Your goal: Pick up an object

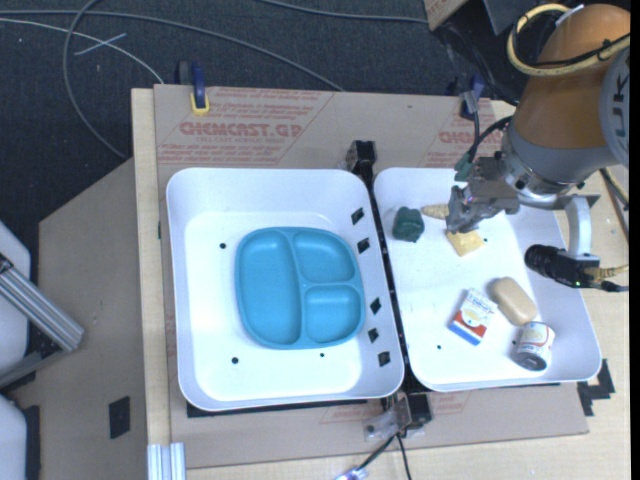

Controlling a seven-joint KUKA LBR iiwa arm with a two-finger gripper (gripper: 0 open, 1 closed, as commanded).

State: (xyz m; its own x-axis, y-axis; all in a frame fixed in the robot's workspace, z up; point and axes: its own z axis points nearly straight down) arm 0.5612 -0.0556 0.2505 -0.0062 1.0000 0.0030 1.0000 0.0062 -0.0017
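Two shallow white bins sit side by side on a cardboard-covered bench; the left bin [190, 298] holds a blue divided plate [300, 286]. The gripper [466, 215] hangs low in the right bin [430, 348] over a small tan block [464, 241]; its grip state cannot be told. The block looks light and stiff, best pinched across opposite flat sides.

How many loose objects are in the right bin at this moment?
5: a green block at upper left, a yellow piece under the gripper, a small box, a tan oval and a can lower right. The arm may hide others.
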